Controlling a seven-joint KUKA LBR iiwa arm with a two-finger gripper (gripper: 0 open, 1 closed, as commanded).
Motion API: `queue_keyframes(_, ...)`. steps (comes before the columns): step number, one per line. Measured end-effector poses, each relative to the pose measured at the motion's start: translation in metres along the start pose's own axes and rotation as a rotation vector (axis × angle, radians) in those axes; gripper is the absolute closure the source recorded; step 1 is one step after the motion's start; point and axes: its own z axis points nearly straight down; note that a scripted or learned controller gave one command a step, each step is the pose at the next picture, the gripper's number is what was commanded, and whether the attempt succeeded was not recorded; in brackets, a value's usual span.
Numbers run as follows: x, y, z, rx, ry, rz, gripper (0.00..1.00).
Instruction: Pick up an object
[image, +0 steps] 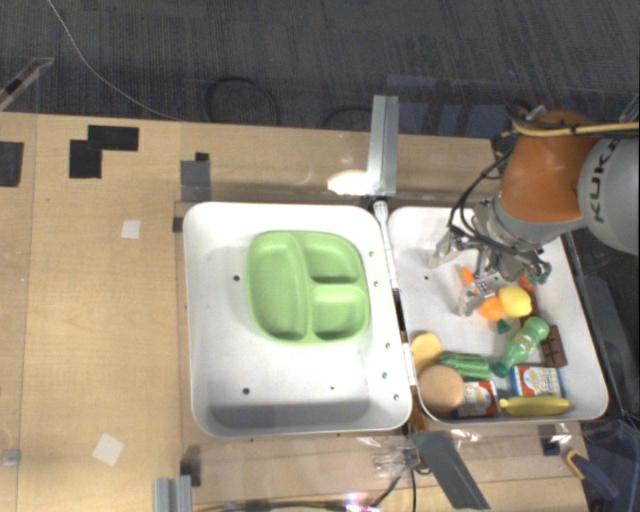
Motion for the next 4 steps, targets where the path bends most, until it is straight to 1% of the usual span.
queue_keyframes(1,0.007,0.024,-0.001,-0.001,0.000,0.056,0.00)
queue_keyframes(2,0.002,0.023,-0.016,0.004,-0.013,0.052,1.00)
queue_keyframes(3,-0.027,-0.040,-0.116,0.004,-0.003,-0.104,1.00)
queue_keyframes(4,-0.027,-0.037,-0.112,-0.002,0.002,-0.106,0.00)
